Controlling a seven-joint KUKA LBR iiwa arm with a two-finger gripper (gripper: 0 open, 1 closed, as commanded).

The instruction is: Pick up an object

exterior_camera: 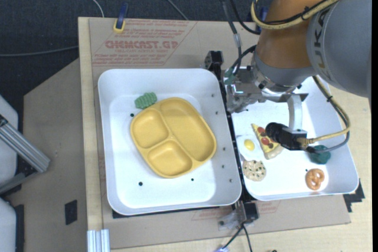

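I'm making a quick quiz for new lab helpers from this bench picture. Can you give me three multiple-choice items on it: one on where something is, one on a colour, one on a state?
1. Where is the yellow tray?
A. In the left bin
B. In the right bin
C. On the floor

2. What colour is the small ridged piece touching the tray's far edge?
A. Red
B. Green
C. Blue

3. How does the pizza slice lie?
A. Lifted in the air
B. Flat on the floor of the right bin
C. Inside the tray

Answers:
1 A: the tray sits in the left bin.
2 B: the piece is plainly green.
3 B: the slice lies on the bin floor, near the cookie and the pretzel.
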